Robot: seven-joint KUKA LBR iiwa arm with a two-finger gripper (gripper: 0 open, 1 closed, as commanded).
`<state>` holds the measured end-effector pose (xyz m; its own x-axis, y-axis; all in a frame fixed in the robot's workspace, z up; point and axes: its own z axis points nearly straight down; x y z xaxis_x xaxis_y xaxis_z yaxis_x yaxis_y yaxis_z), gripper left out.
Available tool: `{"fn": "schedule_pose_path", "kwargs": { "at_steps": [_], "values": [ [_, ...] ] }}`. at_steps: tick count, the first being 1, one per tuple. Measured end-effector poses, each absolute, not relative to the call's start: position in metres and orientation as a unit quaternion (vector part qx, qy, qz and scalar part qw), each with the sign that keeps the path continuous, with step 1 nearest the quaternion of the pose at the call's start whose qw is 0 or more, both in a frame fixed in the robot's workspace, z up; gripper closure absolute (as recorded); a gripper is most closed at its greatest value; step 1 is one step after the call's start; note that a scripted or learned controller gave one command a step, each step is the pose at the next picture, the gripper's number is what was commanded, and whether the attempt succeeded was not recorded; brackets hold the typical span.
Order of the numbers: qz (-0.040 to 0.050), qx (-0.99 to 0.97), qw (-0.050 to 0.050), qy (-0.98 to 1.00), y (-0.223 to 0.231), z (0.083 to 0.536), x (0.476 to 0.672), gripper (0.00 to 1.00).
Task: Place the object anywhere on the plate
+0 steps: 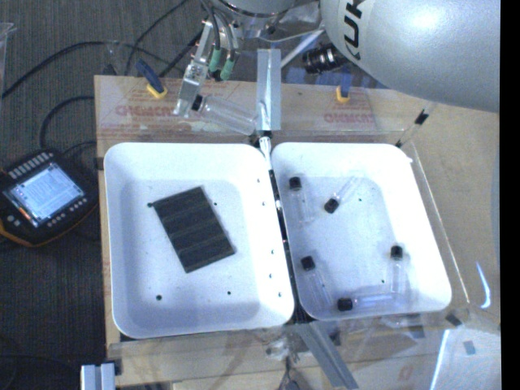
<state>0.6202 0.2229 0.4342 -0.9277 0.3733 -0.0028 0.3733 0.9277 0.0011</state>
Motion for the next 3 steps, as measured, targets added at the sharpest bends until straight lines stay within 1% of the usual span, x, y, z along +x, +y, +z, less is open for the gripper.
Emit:
{"fn": "schedule_pose_path", "kwargs": {
  "at_steps": [1, 2, 3],
  "values": [
    [0.0001, 0.113, 0.001, 0.994, 0.233, 0.434, 0.548, 1.00],
    [-0.0002, 0.055, 0.002, 0.998, 0.132, 0.435, 0.535, 1.00],
    [0.0003, -0.052, 0.002, 0.999, 0.153, 0.434, 0.575, 1.00]
  ]
}}
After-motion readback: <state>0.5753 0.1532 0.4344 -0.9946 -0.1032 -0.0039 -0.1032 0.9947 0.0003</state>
